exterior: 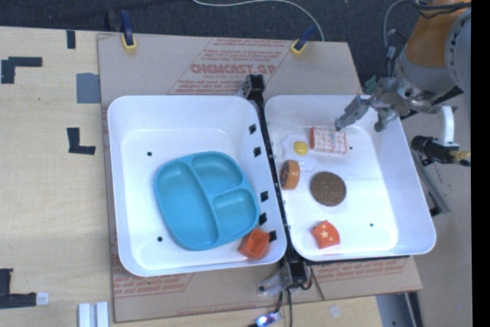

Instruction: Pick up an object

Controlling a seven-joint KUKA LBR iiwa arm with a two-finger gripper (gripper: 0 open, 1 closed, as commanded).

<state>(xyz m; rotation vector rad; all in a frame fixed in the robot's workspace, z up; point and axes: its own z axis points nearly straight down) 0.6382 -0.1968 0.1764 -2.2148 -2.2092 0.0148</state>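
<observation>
gripper (346,119) hovers at pink block (328,141), finger state unclear. risk: clipping the block's edge, nudging it into yellow ball (301,148).

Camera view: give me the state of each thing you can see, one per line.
Gripper: over the right bin, beside the pink block.
Pink block: lying in the right bin.
Brown disc: flat.
Blue tray: flat in the left bin.
Orange piece: beside the tray.
</observation>
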